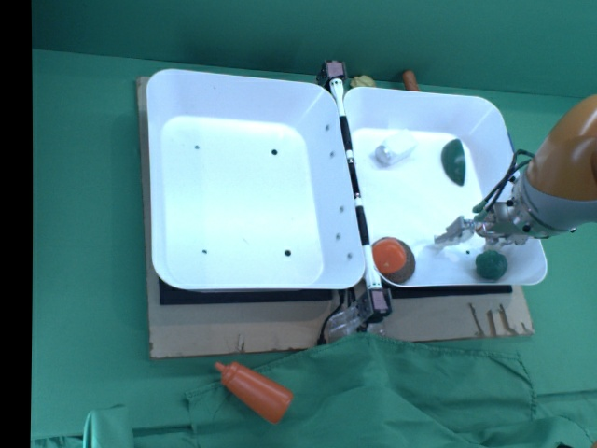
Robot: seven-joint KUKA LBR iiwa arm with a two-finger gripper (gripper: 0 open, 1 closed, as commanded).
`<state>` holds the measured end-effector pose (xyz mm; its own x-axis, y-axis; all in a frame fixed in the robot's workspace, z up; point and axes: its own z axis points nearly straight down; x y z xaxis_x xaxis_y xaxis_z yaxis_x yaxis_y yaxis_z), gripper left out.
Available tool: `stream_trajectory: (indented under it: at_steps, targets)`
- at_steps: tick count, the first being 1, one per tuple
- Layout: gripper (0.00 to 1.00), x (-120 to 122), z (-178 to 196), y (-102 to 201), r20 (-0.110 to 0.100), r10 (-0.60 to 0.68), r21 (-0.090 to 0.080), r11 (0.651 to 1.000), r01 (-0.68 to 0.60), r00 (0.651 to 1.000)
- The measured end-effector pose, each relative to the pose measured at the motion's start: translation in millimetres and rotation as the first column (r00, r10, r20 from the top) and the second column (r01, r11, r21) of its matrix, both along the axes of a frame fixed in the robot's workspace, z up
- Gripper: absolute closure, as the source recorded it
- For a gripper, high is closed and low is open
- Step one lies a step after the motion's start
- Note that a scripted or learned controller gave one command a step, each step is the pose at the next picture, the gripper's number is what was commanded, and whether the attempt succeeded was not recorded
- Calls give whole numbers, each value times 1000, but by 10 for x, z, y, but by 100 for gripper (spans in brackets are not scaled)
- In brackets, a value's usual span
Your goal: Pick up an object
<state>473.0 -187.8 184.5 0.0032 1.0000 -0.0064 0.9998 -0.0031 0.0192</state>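
The right bin [504,138] holds a white crumpled object [394,147] near its back left and a dark green half-round piece [454,160] by its back right. An orange and brown ball [393,259] lies in the front left corner. A green round lump [491,265] sits in the front right corner. My gripper [453,233] reaches in from the right and hangs over the bin's bare floor, between the ball and the green lump and apart from both. Nothing shows in it.
The left bin [163,157] stands beside the right one, with a black and white divider bar [351,175] between them. An orange bottle [254,392] lies on the green cloth in front. A small orange item [409,79] sits behind the right bin.
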Motion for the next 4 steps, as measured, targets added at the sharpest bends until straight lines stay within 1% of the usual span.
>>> stream_trajectory:
  at_steps: [1,2,3,4]
  targets:
    - [0,557,-4,-7,-6,2,0,1000,-2,1000]
    - [0,1301,-5,19,-5,3,-1,1000,-3,1000]
    - [100,1303,147,-3,4,-2,-5,1000,2,1000]
    - [100,1220,808,236,-9,3,3,1000,-3,1000]
